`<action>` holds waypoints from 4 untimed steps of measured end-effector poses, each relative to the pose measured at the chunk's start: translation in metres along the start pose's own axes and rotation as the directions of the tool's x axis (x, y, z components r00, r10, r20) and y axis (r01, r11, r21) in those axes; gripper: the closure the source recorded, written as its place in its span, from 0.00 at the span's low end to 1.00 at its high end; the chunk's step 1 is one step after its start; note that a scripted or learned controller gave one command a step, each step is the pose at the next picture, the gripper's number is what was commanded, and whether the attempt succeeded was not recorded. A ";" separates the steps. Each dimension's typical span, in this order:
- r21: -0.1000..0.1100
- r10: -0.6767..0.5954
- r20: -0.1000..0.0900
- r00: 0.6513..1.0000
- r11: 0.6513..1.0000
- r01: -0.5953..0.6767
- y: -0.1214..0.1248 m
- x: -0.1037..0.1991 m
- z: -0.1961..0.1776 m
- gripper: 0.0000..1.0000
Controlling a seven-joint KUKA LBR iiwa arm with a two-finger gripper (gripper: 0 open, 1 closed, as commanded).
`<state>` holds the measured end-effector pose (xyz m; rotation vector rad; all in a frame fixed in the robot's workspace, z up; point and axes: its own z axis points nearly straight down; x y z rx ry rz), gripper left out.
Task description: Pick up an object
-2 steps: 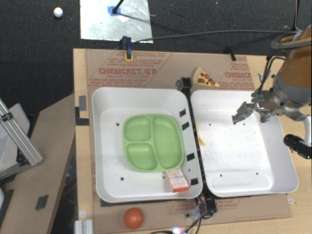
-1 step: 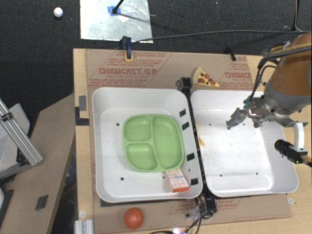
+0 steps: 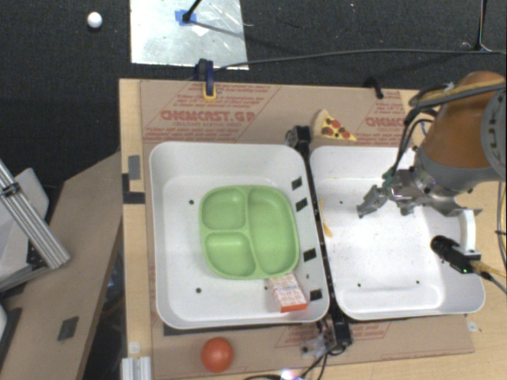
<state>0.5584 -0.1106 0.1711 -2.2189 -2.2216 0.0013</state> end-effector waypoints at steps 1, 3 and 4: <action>0.002 0.001 0.000 1.000 1.000 -0.001 -0.002 -0.003 0.062 0.00; -0.008 0.001 0.002 1.000 1.000 -0.001 0.000 -0.009 0.003 1.00; -0.010 -0.003 0.002 1.000 1.000 0.003 0.002 -0.009 -0.051 1.00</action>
